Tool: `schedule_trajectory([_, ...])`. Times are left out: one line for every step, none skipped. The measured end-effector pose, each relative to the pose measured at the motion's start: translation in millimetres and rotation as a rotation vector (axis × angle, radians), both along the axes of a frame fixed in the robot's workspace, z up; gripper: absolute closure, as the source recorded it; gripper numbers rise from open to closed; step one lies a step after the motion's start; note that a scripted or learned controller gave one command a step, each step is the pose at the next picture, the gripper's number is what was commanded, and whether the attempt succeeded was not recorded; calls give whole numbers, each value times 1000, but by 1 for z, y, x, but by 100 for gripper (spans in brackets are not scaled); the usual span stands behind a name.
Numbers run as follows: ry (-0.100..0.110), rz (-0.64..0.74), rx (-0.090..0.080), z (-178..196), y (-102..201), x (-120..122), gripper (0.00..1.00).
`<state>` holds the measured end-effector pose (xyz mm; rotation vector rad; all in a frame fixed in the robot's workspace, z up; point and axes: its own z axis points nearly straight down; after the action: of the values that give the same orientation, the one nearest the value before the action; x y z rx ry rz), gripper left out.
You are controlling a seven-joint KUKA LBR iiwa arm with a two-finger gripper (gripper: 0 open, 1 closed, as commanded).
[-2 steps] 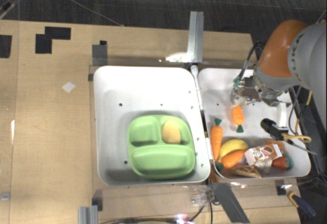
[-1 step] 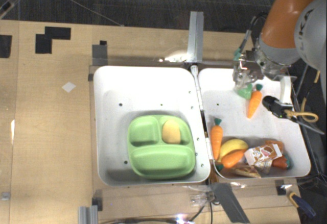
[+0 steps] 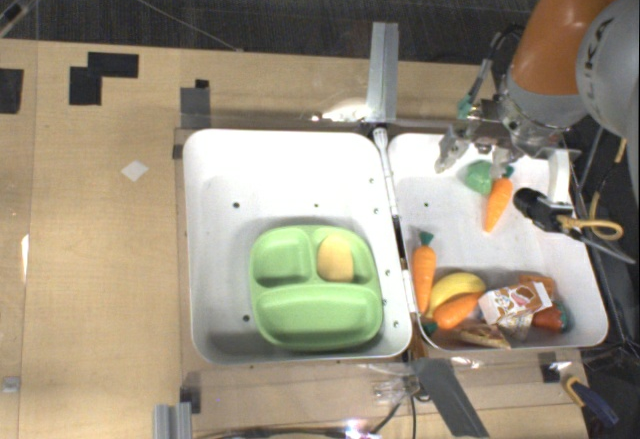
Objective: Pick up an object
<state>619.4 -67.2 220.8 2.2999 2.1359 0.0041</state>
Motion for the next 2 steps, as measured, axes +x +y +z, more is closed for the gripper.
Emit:
schedule_trajectory([2, 84, -1, -46, -60, 1, 0])
schedule_trajectory([2, 123, 0, -98, -78, 8, 0])
